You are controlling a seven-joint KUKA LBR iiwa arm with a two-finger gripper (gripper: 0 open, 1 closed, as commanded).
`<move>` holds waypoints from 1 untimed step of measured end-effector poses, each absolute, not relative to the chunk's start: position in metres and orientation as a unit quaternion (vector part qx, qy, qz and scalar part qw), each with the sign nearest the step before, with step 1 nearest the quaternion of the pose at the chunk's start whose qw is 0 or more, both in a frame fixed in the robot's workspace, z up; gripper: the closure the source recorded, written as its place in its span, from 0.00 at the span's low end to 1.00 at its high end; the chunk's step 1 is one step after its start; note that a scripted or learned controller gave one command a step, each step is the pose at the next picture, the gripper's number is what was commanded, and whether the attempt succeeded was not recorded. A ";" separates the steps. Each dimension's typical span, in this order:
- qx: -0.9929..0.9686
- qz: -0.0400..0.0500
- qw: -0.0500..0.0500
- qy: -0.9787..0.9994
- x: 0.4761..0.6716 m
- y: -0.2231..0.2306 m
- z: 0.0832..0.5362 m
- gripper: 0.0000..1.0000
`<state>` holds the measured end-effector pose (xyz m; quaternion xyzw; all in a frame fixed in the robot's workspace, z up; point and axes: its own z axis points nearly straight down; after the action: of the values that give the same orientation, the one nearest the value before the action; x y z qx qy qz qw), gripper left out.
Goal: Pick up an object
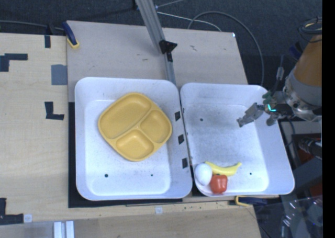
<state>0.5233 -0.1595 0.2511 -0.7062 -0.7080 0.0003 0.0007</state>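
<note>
2 shallow white bins sit side by side on the bench. The left bin (84, 143) carries 1 yellow divided plate (135, 126) with 3 compartments, lying flat near the middle of the bin, a little toward its far edge and apart from every wall. The right bin (230, 101) carries 3 small things bunched together at its near left corner: 1 white ball (202, 173) against the left wall, 1 red pepper (219, 183) just beside it at the near edge, and 1 yellow banana (226, 168) lying across the far side of both, touching them. The gripper (257, 115) hangs over the right bin's right edge, well apart from the 3 things; its 2 fingers stand spread with nothing between them.
</note>
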 end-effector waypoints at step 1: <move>-0.707 0.002 0.003 -0.708 0.522 -0.152 0.189 0.00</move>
<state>0.5219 -0.1518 0.1890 -0.7065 -0.7077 0.0023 0.0033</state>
